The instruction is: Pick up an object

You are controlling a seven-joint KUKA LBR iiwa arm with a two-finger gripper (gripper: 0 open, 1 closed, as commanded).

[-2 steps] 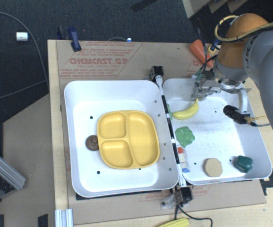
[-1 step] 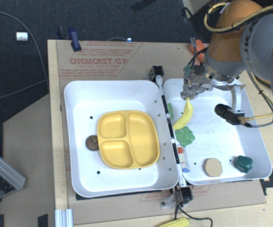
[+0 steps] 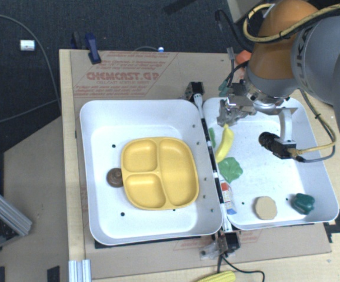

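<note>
Camera view shows two white bins side by side. By the right bin's (image 3: 329,200) near edge lie a tan round piece (image 3: 265,208) and a dark green piece (image 3: 303,202). Farther back along its left wall sit a green leafy piece (image 3: 230,168) and a yellow banana (image 3: 224,145). The left bin (image 3: 93,157) holds a yellow divided plate (image 3: 159,173) with a brown disc (image 3: 115,177) beside it. At the right bin's far left corner hangs the gripper (image 3: 229,117); I cannot tell its grip.

Glossy yellow plastic tray (image 3: 159,173) lying in smooth white plastic bin (image 3: 93,157), matt brown cardboard (image 3: 123,75) showing behind the bin
</note>
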